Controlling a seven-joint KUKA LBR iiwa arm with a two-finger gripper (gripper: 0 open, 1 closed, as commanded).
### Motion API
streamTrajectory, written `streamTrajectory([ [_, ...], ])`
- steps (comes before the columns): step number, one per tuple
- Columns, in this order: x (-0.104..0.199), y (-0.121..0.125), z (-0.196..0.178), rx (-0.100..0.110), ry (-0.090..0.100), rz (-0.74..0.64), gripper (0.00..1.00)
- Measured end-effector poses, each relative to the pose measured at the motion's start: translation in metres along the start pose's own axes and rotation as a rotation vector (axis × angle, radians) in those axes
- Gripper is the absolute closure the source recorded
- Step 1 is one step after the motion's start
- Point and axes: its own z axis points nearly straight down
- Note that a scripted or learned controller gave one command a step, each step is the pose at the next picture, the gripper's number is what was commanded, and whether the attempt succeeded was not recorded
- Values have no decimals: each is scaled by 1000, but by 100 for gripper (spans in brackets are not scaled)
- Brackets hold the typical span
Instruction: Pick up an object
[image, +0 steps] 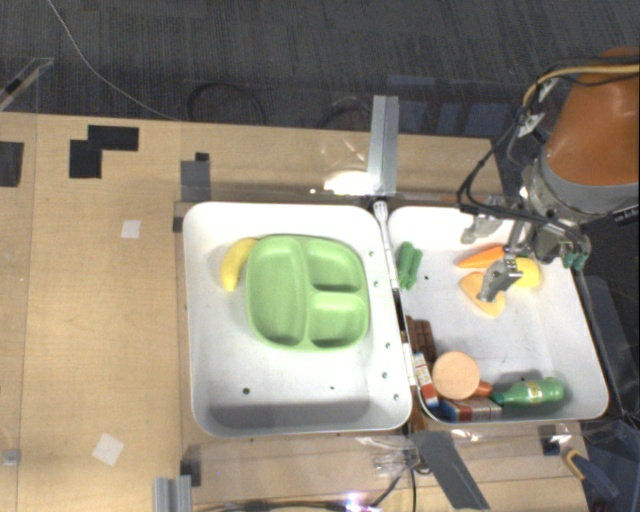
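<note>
My gripper (498, 276) hangs low over the upper part of the right bin (560, 345), under the grey and orange arm (590, 140). It sits right above a cluster of an orange wedge-shaped piece (482, 256), a yellow piece (526, 275) and a pale orange piece (484, 302). Whether it touches any of them is hidden by the wrist. A green pepper-like item (408, 264) lies at that bin's left wall.
The right bin's front holds a brown bar (420, 340), a tan round disc (457, 373), a green bottle (527, 392) and small blue and red items (466, 409). In the left bin (215, 380) lie a green divided plate (305, 290) and a yellow banana (235, 262).
</note>
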Motion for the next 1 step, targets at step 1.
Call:
streamTrajectory([
  [1,35,-26,167,1,-2,-221,0],
])
